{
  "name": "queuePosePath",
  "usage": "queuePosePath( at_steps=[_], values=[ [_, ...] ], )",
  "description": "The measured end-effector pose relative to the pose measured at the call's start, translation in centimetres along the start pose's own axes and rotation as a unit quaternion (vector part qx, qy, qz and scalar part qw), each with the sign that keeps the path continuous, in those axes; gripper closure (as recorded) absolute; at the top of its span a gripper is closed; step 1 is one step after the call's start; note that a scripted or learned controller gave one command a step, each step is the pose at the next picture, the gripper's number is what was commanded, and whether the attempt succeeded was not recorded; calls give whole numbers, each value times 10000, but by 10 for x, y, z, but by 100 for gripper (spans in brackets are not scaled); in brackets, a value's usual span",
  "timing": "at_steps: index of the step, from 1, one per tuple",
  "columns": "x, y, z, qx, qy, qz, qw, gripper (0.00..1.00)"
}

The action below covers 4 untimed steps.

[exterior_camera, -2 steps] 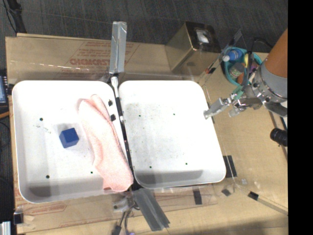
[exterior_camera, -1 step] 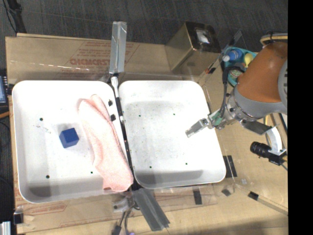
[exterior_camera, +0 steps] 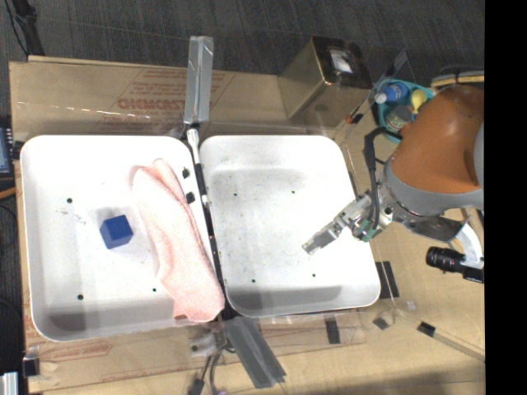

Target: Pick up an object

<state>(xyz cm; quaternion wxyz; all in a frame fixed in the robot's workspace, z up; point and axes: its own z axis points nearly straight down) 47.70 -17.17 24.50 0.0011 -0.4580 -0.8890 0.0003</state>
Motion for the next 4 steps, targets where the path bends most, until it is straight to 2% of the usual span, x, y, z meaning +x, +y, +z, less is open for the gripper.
queuePosePath(
  at_steps=[1, 2, 3, 4],
  values=[
    [-50, 2, 2, -3, -11, 1623, 9867, 0],
    [-50, 3, -8, 2, -12, 1598, 9871, 100],
    [-43, -8, -68, -12, -17, 1573, 9876, 100],
    [-44, -2, 91, 17, 15, 2072, 9783, 100]
  ],
)
